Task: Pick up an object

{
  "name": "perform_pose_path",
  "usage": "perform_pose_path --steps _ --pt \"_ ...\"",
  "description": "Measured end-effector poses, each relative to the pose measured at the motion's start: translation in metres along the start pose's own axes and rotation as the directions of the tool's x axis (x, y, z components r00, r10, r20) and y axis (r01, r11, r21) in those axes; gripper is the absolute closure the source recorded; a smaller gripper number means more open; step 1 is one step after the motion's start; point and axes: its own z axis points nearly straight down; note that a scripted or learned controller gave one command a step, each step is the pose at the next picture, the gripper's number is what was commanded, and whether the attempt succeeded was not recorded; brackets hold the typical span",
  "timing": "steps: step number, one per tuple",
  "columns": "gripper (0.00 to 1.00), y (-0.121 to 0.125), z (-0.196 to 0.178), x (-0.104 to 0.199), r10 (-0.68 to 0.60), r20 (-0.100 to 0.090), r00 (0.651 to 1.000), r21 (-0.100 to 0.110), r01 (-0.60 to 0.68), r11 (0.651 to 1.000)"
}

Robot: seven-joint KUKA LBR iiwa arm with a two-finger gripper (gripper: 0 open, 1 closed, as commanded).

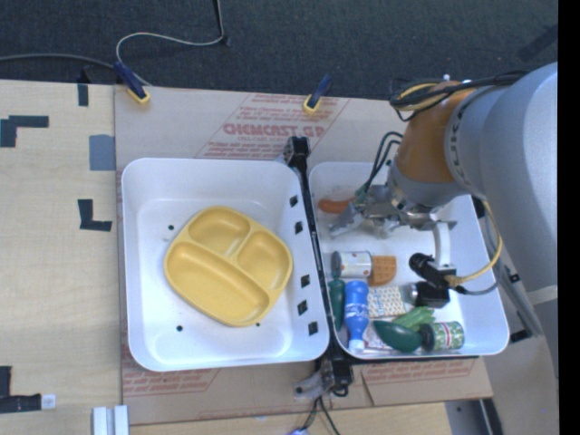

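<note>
Holding a yellow tray (228, 265), the left bin (145, 243) sits beside the cluttered right bin (489, 324); claw (362, 217) state unclear.

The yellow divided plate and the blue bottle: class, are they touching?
Apart. The camera view shows the yellow divided plate in the left bin, the blue bottle in the right bin, with the bin walls between them.
</note>
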Motion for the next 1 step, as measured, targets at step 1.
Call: perform_pose_path --steps 1 --pt "0.0 -0.0309 0.0093 -0.0044 0.0 -0.001 1.0 -0.001 0.0 1.0"
